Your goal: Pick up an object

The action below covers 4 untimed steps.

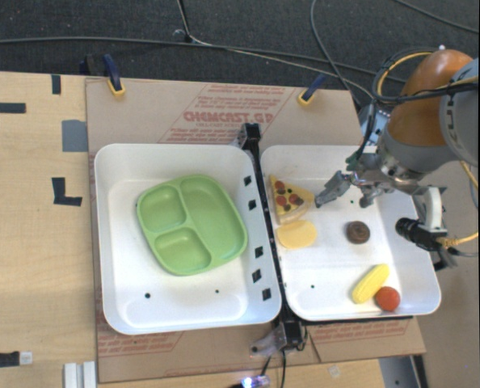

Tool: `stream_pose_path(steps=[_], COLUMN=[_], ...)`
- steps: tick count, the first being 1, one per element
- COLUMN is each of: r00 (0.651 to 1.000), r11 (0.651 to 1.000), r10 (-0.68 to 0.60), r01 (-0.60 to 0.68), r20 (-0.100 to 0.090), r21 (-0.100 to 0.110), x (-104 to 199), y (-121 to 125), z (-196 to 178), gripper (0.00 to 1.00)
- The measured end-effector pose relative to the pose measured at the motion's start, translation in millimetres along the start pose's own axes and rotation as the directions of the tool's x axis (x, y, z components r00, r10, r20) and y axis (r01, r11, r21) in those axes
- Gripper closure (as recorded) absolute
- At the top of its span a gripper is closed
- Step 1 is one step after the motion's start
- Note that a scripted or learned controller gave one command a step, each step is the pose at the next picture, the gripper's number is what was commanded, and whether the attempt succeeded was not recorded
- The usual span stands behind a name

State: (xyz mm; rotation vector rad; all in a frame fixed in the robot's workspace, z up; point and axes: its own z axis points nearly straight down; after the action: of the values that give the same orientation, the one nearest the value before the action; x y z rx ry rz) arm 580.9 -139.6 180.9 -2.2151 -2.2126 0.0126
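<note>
My claw hung spread and empty above the right bin, so nothing was picked yet: the pizza slice, cookie, corn and tomato lay there untouched.

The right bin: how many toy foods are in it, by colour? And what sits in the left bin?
Yellow: 3, pizza slice, pale yellow piece, corn cob
Brown: 1, cookie
Red: 1, tomato
Green: 1, divided plate, left bin
Total: 6
</note>
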Motion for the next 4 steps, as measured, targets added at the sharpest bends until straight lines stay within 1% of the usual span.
stream_pose_path(steps=[1,2,3,4], r00=[1.0,1.0,1.0,1.0], r11=[1.0,1.0,1.0,1.0], r10=[-0.003,-0.002,-0.002,-0.004], r01=[0.003,0.002,0.002,0.004], r20=[0.002,0.003,0.002,0.002], r21=[-0.012,-0.008,-0.007,-0.011], x=[0.2,-0.4,0.4,1.2], y=[3.0,-0.4,-1.4,-0.2], z=[-6.0,38.0,92.1,79.2], gripper=[0.0,0.0,0.0,1.0])
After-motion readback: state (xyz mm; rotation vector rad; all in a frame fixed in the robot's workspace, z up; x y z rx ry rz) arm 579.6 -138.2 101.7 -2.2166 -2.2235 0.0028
